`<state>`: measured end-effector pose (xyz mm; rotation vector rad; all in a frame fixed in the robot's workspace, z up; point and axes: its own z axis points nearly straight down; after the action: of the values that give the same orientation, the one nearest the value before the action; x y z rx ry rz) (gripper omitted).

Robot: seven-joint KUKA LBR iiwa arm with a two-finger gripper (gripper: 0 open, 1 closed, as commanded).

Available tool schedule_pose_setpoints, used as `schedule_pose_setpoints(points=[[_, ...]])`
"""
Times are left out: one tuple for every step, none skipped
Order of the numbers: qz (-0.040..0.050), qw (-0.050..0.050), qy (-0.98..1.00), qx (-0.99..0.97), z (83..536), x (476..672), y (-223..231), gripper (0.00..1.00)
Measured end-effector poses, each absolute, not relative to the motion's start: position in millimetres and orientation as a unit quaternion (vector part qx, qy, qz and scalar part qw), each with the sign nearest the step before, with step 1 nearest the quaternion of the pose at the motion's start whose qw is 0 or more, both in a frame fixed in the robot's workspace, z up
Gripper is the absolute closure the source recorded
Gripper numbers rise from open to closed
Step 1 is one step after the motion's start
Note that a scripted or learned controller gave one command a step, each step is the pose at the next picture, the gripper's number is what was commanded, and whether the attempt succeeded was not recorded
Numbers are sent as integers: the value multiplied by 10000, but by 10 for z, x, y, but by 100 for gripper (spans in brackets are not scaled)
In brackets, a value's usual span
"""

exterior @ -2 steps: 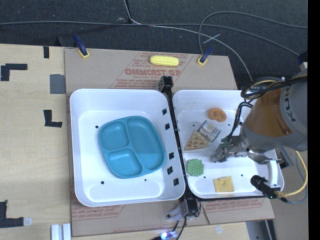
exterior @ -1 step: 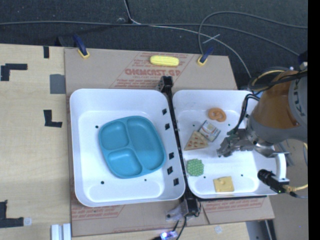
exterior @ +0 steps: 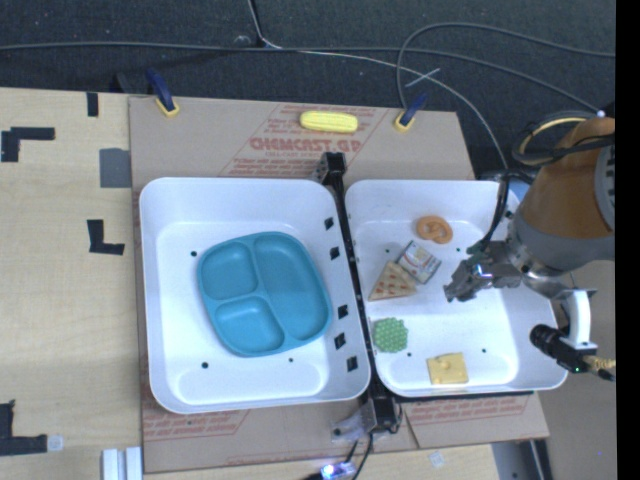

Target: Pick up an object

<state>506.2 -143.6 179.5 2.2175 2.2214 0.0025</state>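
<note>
Gripper (exterior: 462,288) hovers over right bin (exterior: 500,373), finger state cannot be told. Nearest object: small clear-grey block (exterior: 419,261), mid-bin, beside wedge (exterior: 391,283). Judged light, rigid, slick; best pinched across flat sides.

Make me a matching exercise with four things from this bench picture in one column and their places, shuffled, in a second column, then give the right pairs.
Things:
1. blue tray
2. yellow block
3. green ball
4. yellow corn toy

Places:
A. on the cardboard behind the bins
B. right bin, near front edge
C. left bin
D. right bin, beside the divider

Pairs: 1-C, 2-B, 3-D, 4-A
</note>
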Motion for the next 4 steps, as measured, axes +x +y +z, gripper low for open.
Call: schedule_pose_setpoints(points=[[6,15,7076,7066,2249,5127,-1485,100],[-4,-7,7089,7053,2151,5136,-912,100],[-4,-10,7089,7053,2087,5149,-451,100],[0,-9,7094,7048,2167,5227,11,100]])
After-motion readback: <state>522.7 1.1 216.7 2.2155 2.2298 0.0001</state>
